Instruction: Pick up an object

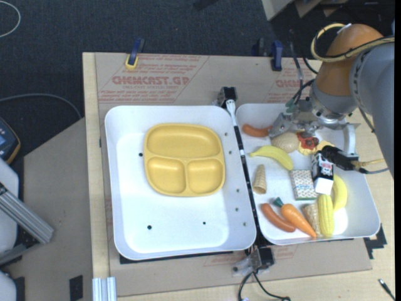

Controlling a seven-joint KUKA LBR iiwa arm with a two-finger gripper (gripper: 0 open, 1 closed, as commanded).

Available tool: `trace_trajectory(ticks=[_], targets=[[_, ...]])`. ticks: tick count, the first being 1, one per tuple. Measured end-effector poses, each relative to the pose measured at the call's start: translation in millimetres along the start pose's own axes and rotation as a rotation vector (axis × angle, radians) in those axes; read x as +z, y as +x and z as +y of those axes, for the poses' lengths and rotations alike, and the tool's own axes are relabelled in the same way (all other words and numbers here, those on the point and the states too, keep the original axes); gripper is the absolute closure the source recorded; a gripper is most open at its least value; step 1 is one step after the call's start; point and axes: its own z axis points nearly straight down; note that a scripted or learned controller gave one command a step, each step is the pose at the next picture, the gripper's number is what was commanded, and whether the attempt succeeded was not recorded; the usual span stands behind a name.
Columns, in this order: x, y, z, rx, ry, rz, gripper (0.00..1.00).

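Note:
My gripper [293, 128] hangs low over the back of the right bin [366, 221], under the orange-banded wrist [343, 55]. Right beneath it lie a pale round roll [285, 143] and a small red and orange piece [308, 144]. A red sausage [255, 130] lies just to the left of the gripper, and a banana [274, 156] sits in front of the roll. Nothing shows as held.
Nearer the front of the right bin lie a cone [259, 179], a checkered packet [303, 184], a corn cob [326, 213], a carrot [298, 219], another red sausage [274, 217] and a second banana [340, 192]. A yellow divided plate [185, 157] sits in the left bin [125, 231].

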Motion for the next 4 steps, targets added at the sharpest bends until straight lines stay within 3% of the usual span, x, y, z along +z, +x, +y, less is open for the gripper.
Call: trace_trajectory(ticks=[1,3,4], targets=[[-17,-2,3,0.000,-0.011,-0.006,1.00],[-116,-18,7,0.001,-0.008,-0.001,1.00],[-136,-18,8,0.000,-0.007,0.000,1.00]])
